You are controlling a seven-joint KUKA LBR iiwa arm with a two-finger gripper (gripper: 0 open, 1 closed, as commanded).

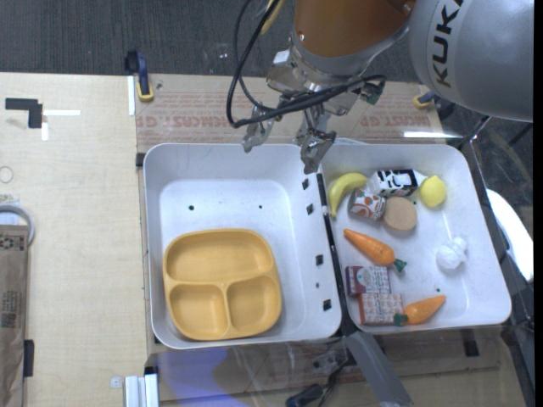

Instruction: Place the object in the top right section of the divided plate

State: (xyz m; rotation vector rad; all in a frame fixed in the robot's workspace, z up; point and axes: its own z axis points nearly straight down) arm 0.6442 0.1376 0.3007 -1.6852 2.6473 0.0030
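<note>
I read the scene from the biggest thing down. The grey KUKA arm with its orange band (356, 11) fills the top of my view, reaching in from the right and hanging its wrist over the far rim where the two bins meet; black cables loop off it to the left. Below sit the two shallow white bins; the left white bin (221, 185) carries the yellow divided plastic plate (222, 283) near its front left, one long section across the back and two smaller ones in front, all bare, so I judge nothing has been delivered yet. The right white bin (471, 253) holds the candidates, loosely scattered as if tipped in for picking: a yellow banana (341, 189), a black-and-white printed pack (397, 179), a yellow lemon (433, 191), a small printed can (366, 205), a round tan bun-like piece (400, 215), two orange toy carrots (370, 247) (422, 309), a maroon printed carton (370, 282) and a small white lump (450, 253). The task names no particular one; I cannot tell which is meant. The two-finger gripper (312, 153) points downward just above the divider between the bins, beside the banana's tip; nothing sits between its tips, and whether they are spread or pressed together I cannot tell from this angle.
</note>
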